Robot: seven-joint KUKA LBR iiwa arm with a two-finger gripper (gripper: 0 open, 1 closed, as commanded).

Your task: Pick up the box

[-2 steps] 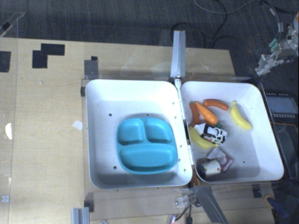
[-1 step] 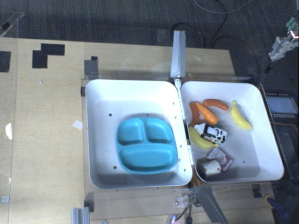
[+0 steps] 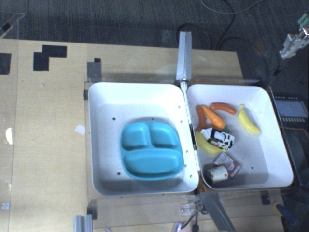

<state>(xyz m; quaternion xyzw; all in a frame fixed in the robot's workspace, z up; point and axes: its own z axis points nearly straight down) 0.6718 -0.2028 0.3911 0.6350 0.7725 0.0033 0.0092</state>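
Right now, two white bins sit side by side on the wooden bench [image 3: 48,129]. The left bin [image 3: 104,129] holds a blue plate [image 3: 152,150] with three sections, lying flat near the middle of that bin.

The right bin [image 3: 270,144] holds a small heap of things. The box [image 3: 221,138] is small, with black and white patches, and it lies near the middle of the heap, toward the 9 o'clock side of its bin. It rests on a yellow banana [image 3: 206,144], touching it. At 12 o'clock from the box lie an orange carrot [image 3: 212,116] and a reddish sausage [image 3: 223,108], close together. Another yellow banana [image 3: 248,120] lies apart from them, at 2 o'clock from the box. At 6 o'clock from the box there is a flat packet [image 3: 228,162], and just below it a small can [image 3: 217,174] lies on its side.

The pincer [image 3: 292,41] is far up at the 1 o'clock corner of the view, over the dark floor [image 3: 120,8], well apart from both bins. It looks small and pale, and nothing is between its tips. I cannot tell if it is apart or together.
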